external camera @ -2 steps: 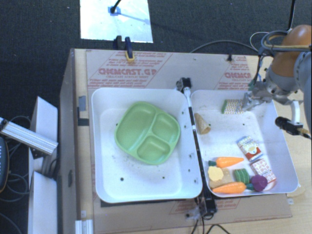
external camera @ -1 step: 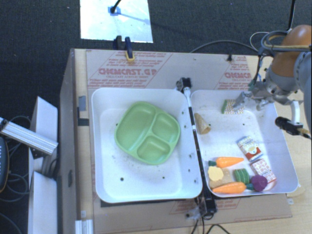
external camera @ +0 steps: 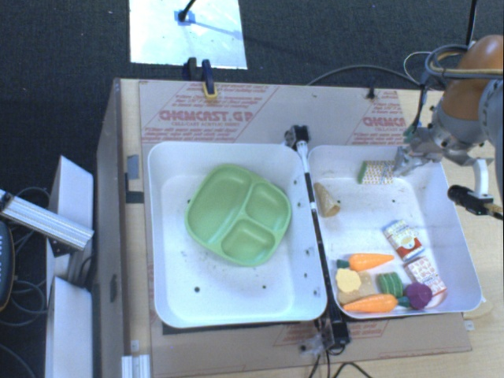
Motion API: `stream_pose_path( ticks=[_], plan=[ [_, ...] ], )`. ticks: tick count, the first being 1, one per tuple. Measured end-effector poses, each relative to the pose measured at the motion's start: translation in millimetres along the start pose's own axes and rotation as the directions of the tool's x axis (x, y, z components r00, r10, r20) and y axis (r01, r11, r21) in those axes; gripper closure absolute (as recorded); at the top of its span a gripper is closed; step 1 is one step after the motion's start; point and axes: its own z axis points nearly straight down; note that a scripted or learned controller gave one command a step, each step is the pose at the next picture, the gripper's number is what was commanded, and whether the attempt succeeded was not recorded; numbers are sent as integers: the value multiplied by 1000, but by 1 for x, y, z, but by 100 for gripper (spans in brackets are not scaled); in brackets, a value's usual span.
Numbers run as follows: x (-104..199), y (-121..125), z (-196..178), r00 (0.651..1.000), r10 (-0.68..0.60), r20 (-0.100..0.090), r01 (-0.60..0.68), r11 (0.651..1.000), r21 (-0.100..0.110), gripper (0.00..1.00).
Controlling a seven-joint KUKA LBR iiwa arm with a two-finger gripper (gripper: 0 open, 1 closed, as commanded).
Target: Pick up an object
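The gripper (external camera: 411, 157) hangs low over the far edge of the right bin (external camera: 465, 246), probably because it aims at the small sponge (external camera: 377, 172) lying just to its left; whether it is wide or narrow I cannot tell, and nothing shows between it. Most toys lie well in front of it in the near corner: two carrots (external camera: 370, 261), two small cartons (external camera: 402, 239) and a purple piece (external camera: 418, 295). The green plate (external camera: 239, 214) rests in the left bin (external camera: 177, 290), far to its left.
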Motion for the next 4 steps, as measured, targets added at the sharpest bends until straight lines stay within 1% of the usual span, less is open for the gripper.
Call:
stream_pose_path(
  ticks=[1,2,3,4],
  plan=[
    [0,0,0,1000,-1,0,1,1000,0,0],
    [-1,-3,33,1000,11,-2,-11,1000,7,0],
    [0,-2,22,1000,9,-4,-9,1000,7,100],
    [0,-2,22,1000,8,-4,-8,1000,7,0]
  ],
)
